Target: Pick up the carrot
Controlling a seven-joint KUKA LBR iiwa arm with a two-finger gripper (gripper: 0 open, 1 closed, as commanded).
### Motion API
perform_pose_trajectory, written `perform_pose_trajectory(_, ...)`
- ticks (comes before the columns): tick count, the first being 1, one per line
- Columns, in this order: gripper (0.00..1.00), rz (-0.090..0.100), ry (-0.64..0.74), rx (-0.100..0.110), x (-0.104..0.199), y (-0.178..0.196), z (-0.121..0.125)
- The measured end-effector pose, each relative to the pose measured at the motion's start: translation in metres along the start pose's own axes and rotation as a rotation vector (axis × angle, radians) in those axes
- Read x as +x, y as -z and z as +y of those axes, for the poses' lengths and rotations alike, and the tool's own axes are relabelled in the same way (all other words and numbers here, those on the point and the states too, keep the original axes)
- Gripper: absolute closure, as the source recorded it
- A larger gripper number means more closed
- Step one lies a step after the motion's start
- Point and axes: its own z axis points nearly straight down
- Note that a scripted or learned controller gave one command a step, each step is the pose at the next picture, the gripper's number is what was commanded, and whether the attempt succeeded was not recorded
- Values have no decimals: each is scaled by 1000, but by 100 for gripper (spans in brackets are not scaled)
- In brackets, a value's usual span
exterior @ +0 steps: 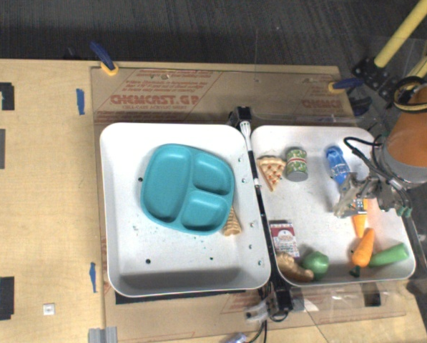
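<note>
**Jaws hovering over the carrot, grasp not yet made**

You are looking at the approach step. The jaws (pixel 355 200) are hanging low over the right bin (pixel 320 213), and whether they are apart or together is something you cannot tell from this slanted view. Nothing is showing between them. The carrot (pixel 364 247) is lying just below them toward the bin's near edge, its tip touching a green vegetable (pixel 389 254). A second orange piece (pixel 359 223) is sitting directly under the jaws, so you are risking the wrong pick. A blue bottle (pixel 335 163) is lying just beyond them. Next, you are needing to shift slightly toward the carrot, line up across its body, then descend and close.
</note>
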Motion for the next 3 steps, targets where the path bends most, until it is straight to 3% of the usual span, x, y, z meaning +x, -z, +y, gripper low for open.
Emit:
perform_pose_trajectory(1,0,1,0,0,0,-1,0)
perform_pose_trajectory(2,0,8,-177,-3,3,-18,-28)
perform_pose_trajectory(3,100,-8,-175,0,-2,-4,-28)
